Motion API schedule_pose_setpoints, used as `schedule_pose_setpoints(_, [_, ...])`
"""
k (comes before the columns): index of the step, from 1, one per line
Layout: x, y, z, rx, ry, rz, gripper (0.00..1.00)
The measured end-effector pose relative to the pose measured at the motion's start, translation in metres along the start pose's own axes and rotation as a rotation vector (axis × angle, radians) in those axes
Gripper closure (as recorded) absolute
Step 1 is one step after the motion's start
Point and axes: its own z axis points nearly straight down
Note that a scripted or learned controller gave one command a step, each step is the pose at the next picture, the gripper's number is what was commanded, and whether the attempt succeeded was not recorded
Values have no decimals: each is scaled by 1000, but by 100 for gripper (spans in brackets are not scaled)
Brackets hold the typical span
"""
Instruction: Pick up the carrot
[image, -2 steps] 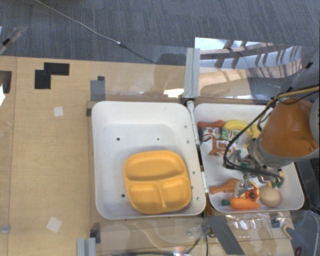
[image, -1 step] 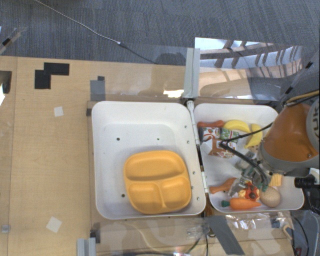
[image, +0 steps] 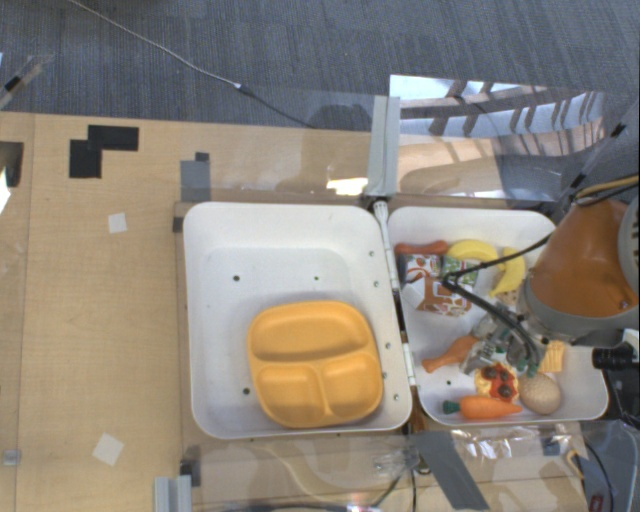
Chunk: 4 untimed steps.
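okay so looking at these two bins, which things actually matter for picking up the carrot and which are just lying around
Belongs to the job:
carrot, near the front edge of the right bin
gripper, low over the right bin's clutter, just behind the carrot

Just lying about:
yellow divided plate in the left bin
banana
drumstick
beige roundish item beside the carrot

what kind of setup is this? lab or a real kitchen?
Likely a robot lab bench, not a kitchen: two white bins fixed to a wooden bench, a robot arm reaching over toy food such as a carrot and a banana, and loose cables.
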Motion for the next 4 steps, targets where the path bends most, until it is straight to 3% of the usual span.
schedule_pose_setpoints(1, [19,16,13,14,-7,290,100])
schedule_pose_setpoints(2, [59,98,-84,3,10,545,100])
schedule_pose_setpoints(3, [24,35,-191,1,2,515,100])
schedule_pose_setpoints(4, [25,28,7,4,11,237,100])
